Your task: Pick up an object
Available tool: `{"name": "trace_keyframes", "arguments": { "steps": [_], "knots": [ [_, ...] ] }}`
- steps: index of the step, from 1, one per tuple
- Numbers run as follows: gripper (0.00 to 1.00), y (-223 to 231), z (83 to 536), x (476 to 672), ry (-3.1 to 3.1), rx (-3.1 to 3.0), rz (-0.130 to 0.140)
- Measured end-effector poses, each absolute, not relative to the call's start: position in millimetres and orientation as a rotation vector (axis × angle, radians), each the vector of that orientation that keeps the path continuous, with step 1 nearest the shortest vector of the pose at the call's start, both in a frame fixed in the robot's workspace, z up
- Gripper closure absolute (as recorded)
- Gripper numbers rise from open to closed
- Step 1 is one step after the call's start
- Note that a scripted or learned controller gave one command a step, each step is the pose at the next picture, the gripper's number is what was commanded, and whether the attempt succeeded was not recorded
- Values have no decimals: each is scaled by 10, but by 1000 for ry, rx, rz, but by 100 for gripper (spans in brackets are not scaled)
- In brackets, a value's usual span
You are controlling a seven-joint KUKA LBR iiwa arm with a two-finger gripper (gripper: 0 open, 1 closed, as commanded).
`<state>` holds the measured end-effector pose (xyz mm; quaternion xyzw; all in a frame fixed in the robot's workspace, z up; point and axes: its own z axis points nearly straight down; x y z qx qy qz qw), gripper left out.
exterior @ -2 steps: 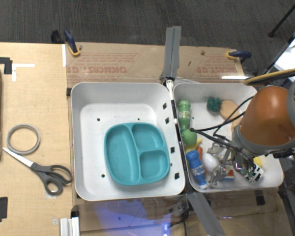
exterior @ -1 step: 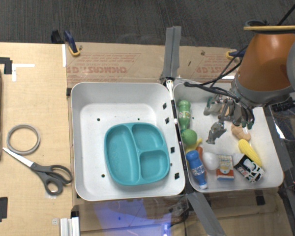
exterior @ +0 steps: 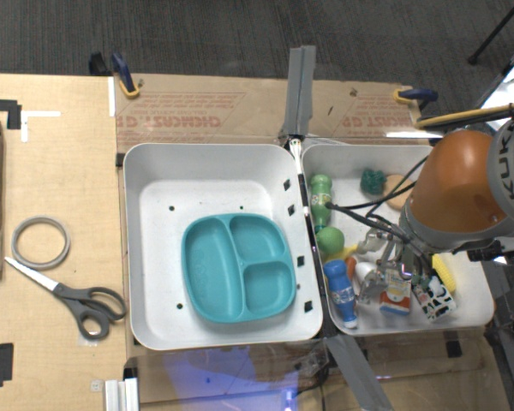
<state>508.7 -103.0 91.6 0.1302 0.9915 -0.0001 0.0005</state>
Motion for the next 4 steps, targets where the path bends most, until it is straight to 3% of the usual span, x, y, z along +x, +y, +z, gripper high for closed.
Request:
{"name": "trace_keyframes", "arguments": {
  "steps": [1, 2, 3, 4],
  "knots": [
    [0, -2216, 922, 4818, 3055, 722, 1],
    [100, -2208, 1015, 4829, 3054, 717, 0],
    [100, -1779, 930, 5282, 2902, 1192, 1],
    [100, -1410, 2081, 5208, 2825, 1371, -2]
  ]
}}
